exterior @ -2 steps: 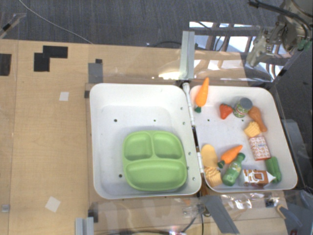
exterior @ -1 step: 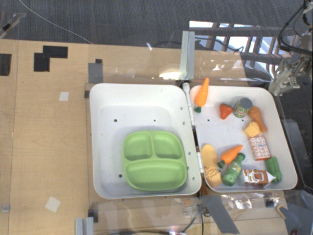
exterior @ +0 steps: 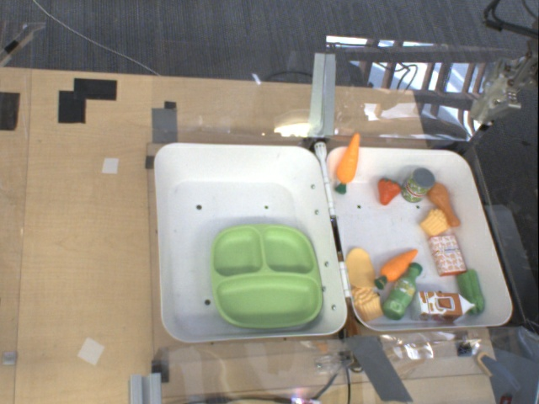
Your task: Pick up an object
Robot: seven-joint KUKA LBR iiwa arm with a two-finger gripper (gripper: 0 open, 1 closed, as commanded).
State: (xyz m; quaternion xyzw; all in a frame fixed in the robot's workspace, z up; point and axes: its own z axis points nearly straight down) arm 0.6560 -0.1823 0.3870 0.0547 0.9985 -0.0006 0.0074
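Tool: pale grey-white metal w/ dark bits, blurry, no detail legible; black cable nearby.

A green, three-compartment plastic tray lies inside my left white shallow bin, toward its near right corner. Beyond that bin's far left corner sit black squares on the wooden bench.

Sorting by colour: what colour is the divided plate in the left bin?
Light green plate, seen in the camera view.

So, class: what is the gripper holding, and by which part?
Nothing that shows: the gripper hangs beyond the right bin, apart from every toy.
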